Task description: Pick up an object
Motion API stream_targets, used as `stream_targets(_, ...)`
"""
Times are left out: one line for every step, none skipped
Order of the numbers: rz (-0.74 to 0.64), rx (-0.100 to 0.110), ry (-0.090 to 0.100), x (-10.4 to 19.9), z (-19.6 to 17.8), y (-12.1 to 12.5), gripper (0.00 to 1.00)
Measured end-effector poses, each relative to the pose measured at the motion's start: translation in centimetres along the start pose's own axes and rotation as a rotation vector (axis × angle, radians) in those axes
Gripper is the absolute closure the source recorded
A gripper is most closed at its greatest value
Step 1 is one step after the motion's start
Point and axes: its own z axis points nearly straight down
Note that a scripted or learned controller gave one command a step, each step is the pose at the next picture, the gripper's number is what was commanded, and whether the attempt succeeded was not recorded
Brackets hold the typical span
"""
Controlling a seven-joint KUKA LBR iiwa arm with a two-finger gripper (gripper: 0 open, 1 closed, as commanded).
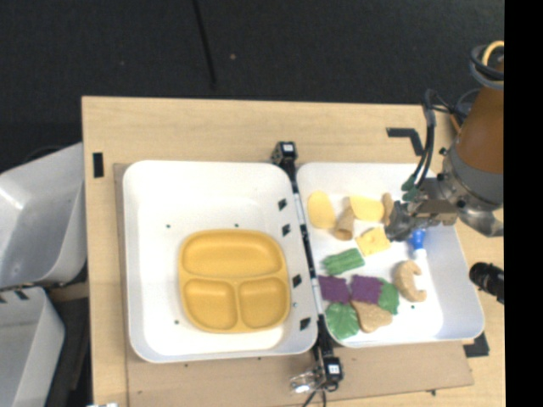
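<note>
I had the gripper low in the right bin, at about three o'clock from the divided yellow tray in the left bin; whether it was wide or narrow I could not tell. The nearest piece, a yellow block, lay just beside it at seven o'clock. I judged it light, stiff toy food, best pinched across its flat sides. I counted roughly four yellow, three green, two purple, three tan pieces.
</note>
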Motion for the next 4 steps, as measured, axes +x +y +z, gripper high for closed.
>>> stream_targets(-0.006,0.003,0.003,7.0,1.3,-0.1,1.00)
stream_targets(-0.017,-0.016,0.009,20.0,-13.6,0.0,1.00)
stream_targets(0.006,0.017,-0.003,16.1,2.9,0.5,1.00)
stream_targets(0.002,-0.019,0.003,12.7,-15.0,0.0,1.00)
